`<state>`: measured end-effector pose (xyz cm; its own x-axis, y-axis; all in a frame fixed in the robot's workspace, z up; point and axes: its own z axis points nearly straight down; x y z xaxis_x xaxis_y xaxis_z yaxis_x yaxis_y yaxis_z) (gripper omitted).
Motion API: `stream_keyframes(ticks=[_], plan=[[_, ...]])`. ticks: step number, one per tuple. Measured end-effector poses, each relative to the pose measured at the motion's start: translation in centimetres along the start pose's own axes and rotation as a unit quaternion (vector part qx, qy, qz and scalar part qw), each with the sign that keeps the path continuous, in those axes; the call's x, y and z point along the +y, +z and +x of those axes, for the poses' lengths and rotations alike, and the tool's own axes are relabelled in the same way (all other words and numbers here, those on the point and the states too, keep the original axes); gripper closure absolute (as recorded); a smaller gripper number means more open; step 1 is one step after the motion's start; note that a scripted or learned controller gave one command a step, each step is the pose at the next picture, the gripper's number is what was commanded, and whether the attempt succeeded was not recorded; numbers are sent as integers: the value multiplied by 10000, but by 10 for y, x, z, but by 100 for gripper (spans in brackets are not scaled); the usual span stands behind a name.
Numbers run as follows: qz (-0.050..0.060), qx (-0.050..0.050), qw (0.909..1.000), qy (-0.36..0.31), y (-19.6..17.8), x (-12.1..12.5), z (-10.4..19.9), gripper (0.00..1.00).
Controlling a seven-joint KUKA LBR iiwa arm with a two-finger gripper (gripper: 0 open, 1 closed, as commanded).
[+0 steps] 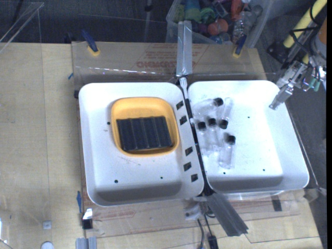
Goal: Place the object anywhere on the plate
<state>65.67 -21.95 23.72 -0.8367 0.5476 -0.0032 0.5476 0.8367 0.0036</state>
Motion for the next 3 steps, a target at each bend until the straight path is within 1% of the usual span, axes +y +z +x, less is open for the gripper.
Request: stream_keyframes(ticks=[1,2,3], plan=[[-1,-27,9890,-1477,-10,1,-4,0],[3,-7,9855,-1694,-13,-2,3,0],[0,-19,9639,-2664,-8,1,-2,0]])
